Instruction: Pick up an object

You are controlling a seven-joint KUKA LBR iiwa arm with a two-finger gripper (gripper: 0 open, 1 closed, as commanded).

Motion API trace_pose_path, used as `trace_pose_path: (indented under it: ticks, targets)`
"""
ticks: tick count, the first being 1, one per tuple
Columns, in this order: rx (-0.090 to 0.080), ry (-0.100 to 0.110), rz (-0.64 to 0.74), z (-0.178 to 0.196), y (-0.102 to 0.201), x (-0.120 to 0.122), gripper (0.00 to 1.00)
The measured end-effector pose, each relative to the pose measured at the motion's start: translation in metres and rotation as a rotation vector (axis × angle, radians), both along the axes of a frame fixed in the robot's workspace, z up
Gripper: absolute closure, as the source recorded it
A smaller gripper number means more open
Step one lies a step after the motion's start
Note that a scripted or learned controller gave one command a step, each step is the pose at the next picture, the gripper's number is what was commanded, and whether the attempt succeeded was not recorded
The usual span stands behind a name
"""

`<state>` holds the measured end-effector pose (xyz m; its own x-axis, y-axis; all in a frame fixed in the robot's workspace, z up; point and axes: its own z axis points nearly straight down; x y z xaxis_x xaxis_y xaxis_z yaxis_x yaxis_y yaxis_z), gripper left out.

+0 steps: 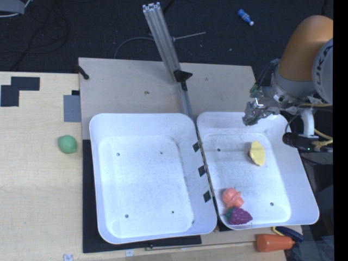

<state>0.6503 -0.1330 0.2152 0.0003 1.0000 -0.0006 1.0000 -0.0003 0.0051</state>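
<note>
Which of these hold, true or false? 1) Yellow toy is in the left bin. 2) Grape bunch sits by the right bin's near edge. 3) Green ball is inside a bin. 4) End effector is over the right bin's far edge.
1) False: the yellow toy lies in the right bin.
2) True: the purple grape bunch sits there, beside an orange-pink toy.
3) False: the green ball rests on the bench, left of the left bin.
4) True: the end effector is there.

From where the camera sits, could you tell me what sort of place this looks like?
Probably a robotics lab bench for grasping trials: two shallow white plastic bins side by side, small toy fruits such as a yellow piece, and a grey robot arm's gripper above the right bin.
</note>
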Motion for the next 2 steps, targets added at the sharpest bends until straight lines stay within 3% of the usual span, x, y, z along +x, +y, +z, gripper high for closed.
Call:
trace_pose_path:
  ticks: [1, 2]
  targets:
    - [0.0, 0.006, 0.001, -0.006, 0.0, 0.0, 1.0]
    - [0.002, 0.005, 0.004, 0.006, 0.057, 0.001, 1.0]
